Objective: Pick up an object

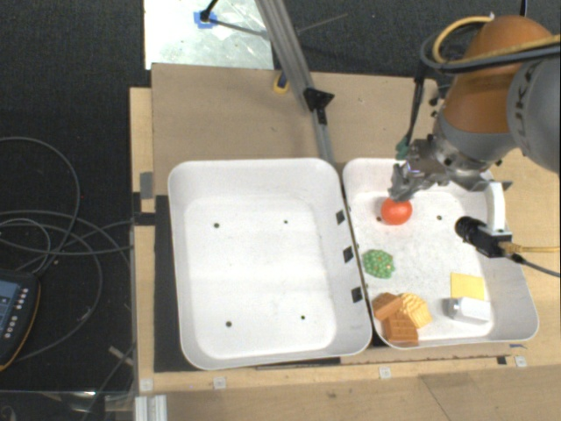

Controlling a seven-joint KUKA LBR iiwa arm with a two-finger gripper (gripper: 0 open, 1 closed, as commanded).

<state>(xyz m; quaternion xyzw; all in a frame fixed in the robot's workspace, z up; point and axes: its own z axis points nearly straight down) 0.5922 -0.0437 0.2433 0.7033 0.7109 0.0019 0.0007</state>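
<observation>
One end effector (405, 188) hovers just above a red ball (396, 210).

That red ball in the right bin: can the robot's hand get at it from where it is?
Probably yes. The hand hangs just above the red ball, and nothing lies between them. The green piece sits apart, nearer the bin's front.

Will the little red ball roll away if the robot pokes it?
Probably. The red ball looks round and smooth, so a nudge from the tool just above it would likely send it rolling across the flat right bin. It may also slip from a pinch.
</observation>
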